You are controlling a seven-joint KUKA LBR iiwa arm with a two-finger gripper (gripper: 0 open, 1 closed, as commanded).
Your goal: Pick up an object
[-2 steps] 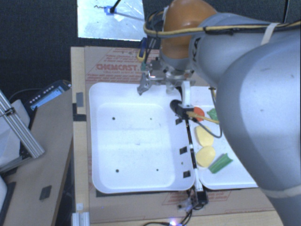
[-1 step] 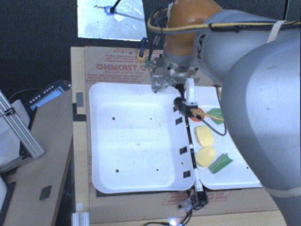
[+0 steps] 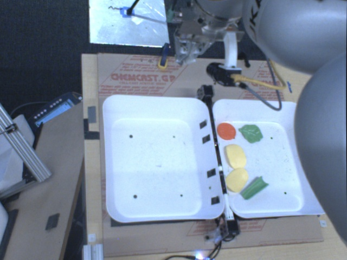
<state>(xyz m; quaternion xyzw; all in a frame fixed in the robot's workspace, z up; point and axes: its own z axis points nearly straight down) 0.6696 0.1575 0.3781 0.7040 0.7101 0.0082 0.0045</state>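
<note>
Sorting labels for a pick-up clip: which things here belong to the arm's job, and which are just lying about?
Part of the job:
- gripper
- right bin
- red disc
- green leaf
- upper yellow lump
- lower yellow lump
- green stick

Just lying about:
- left bin
- cardboard sheet
- shiny plate
- blue-striped gadget
- metal rail

Orange disc (image 3: 226,130), yellow lumps (image 3: 235,156), green leaf (image 3: 251,132)
</note>
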